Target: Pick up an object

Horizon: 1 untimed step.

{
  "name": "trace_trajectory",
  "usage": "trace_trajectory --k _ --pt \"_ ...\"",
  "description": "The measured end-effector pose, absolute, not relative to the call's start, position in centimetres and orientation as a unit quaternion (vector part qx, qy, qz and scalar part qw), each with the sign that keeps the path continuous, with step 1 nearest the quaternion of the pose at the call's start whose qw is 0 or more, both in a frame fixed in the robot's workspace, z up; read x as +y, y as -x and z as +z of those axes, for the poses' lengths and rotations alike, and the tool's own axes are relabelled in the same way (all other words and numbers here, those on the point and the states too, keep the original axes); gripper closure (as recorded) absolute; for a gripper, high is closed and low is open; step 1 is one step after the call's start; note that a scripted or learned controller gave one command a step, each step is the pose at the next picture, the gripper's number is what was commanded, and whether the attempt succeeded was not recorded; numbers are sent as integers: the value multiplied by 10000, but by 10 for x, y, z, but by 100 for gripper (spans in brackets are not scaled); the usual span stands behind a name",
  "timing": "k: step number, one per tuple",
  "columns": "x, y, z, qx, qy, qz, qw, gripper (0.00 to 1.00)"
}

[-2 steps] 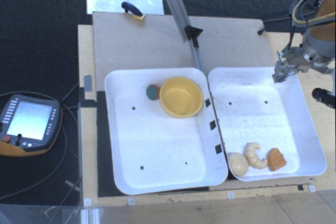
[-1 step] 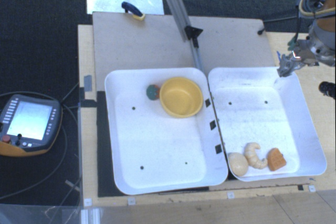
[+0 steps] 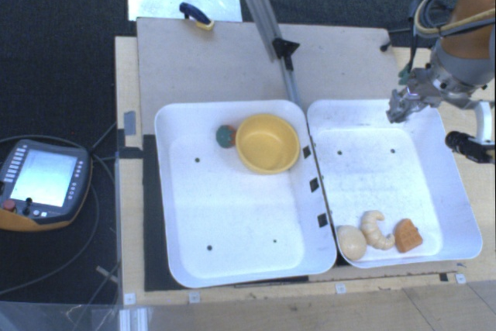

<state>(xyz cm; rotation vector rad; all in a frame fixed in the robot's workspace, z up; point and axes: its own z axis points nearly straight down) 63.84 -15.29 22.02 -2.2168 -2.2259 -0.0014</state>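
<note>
Two bins sit side by side on my bench, and I take the right bin (image 3: 434, 167) as my landmark. The gripper (image 3: 397, 111) hangs over its far rim, toward the corner nearest the left bin (image 3: 186, 244); whether it is released or clenched I cannot tell from here. Nothing shows in its grip. Three objects lie along the right bin's near edge, well apart from the gripper, clear across the bin floor: a pale egg (image 3: 351, 242) at the near corner by the left bin, a cream curl (image 3: 377, 229) just beside it, and an orange lump (image 3: 408, 236) beside that. Across the seam from the right bin, a yellow bowl (image 3: 267, 143) rests in the left bin's far part, with a small green ball (image 3: 225, 136) touching its far side from my landmark.
</note>
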Motion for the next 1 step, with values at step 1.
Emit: trace_trajectory --k 1 --pt "-108 -633 214 -7084 7058 -3 2 100"
